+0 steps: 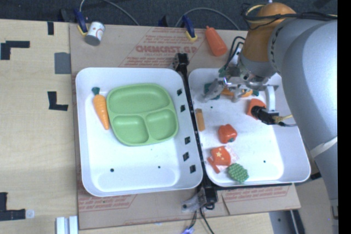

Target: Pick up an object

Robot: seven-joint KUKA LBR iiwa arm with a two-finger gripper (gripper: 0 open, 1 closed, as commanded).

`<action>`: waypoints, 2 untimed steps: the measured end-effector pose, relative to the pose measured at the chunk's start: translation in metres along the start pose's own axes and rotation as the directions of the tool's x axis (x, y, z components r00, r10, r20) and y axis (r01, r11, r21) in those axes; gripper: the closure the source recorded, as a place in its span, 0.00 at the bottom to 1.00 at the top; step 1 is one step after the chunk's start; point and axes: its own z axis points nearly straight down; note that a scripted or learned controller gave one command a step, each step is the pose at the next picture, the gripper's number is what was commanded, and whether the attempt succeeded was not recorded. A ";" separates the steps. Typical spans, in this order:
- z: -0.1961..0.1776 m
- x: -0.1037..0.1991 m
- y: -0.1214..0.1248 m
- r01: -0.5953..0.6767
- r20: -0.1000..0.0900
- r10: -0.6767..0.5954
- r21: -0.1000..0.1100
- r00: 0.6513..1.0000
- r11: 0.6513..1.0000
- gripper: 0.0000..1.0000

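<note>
My gripper (224,88) hangs low over the far end of the right bin (285,164), under the orange wrist band (263,44). A small orange piece (228,93) shows right at the gripper; I cannot tell if it is held. An orange-red round toy (254,109) lies just right of the gripper. A red pepper (227,132), a red-orange toy (219,156) and a green knobbly toy (238,172) lie nearer the front. A thin orange stick (200,119) rests by the bin's left wall.
The left bin (131,181) holds a green divided plate (142,113) and a carrot (101,109) beside it. Outside the bins, an orange carrot-shaped toy (215,41) and a small white can (94,32) sit on the cardboard at the back.
</note>
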 end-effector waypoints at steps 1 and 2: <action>0.000 0.001 0.000 -0.001 0.002 0.001 -0.001 1.000 1.000 0.00; 0.000 0.002 0.000 -0.002 0.004 0.002 -0.001 1.000 1.000 0.00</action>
